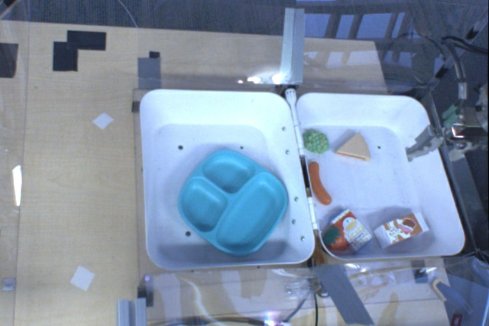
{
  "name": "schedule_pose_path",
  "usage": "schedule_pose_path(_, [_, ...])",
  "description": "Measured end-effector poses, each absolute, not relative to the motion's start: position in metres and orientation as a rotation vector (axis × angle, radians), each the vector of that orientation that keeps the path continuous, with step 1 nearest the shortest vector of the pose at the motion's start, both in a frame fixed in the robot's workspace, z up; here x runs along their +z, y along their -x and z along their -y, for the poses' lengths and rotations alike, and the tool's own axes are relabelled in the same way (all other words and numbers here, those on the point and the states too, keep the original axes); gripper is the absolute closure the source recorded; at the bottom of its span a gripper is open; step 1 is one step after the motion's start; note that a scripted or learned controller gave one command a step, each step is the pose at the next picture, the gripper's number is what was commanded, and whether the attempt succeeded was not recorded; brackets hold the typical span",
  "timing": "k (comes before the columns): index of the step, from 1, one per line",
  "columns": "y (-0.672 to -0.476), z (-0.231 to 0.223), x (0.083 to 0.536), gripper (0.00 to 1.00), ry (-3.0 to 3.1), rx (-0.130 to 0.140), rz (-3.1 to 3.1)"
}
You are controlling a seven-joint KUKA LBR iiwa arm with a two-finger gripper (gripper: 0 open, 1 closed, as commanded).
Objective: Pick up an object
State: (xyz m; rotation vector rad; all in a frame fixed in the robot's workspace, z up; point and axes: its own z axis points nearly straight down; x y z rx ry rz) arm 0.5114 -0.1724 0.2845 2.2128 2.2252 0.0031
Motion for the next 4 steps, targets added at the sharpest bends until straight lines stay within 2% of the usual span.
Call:
schedule_pose_path(1, [-0.492,0.177,0.127,0.0,-2.32,0.002,-2.117])
schedule_pose_path(2, [-0.583,0.193,0.165,0.0,-2.296,0.005,-2.137])
schedule_pose_path(3, [-0.566,0.126,0.091,0.0,-2.335,0.004,-2.097])
schedule_pose_path(4, [-0.625,0.166,0.087,0.0,-2.178,0.006,-2.256])
